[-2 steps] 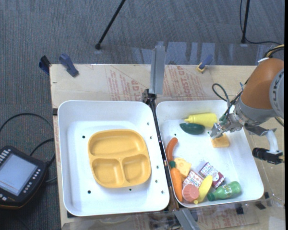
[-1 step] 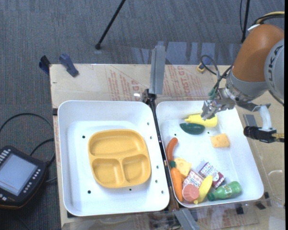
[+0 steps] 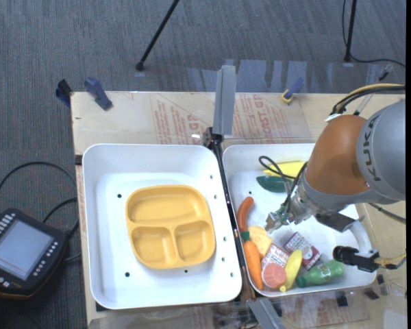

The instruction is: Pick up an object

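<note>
Right bin [image 3: 236, 157]: carrot [image 3: 253, 264] lengthwise, tip toward camera; pincer [image 3: 274, 221] above.

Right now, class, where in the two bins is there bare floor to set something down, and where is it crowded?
Bare floor rings the yellow tray in the left bin. The right bin's near end is crowded with toy food beneath the gripper.

I see two white bins side by side: the left bin [image 3: 103, 184] holds a yellow tray [image 3: 170, 225] with three compartments, near its centre. In the right bin [image 3: 241, 157] the arm [image 3: 342, 166] reaches in from the frame's right, its gripper [image 3: 274, 221] low over a heap of toy food: a sausage [image 3: 244, 212], a carrot [image 3: 253, 264], a banana [image 3: 292, 268] and a green vegetable [image 3: 322, 273] toward the lower right.
</note>
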`<action>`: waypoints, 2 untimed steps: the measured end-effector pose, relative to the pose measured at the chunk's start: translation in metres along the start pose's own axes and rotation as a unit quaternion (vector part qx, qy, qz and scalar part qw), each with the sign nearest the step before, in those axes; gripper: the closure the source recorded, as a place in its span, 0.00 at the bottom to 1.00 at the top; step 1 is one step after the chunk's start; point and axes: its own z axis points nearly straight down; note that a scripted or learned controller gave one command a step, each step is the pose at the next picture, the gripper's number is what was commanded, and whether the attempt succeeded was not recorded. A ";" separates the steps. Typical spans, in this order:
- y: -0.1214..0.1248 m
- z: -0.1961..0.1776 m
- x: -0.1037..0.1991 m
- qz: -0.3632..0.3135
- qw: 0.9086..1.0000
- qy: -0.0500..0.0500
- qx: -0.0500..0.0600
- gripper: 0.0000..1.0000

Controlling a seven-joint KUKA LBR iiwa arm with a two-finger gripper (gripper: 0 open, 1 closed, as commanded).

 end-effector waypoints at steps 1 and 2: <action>-0.026 -0.077 0.095 -0.120 0.993 -0.002 -0.002 1.00; -0.064 -0.167 -0.007 -0.155 0.988 -0.005 -0.005 1.00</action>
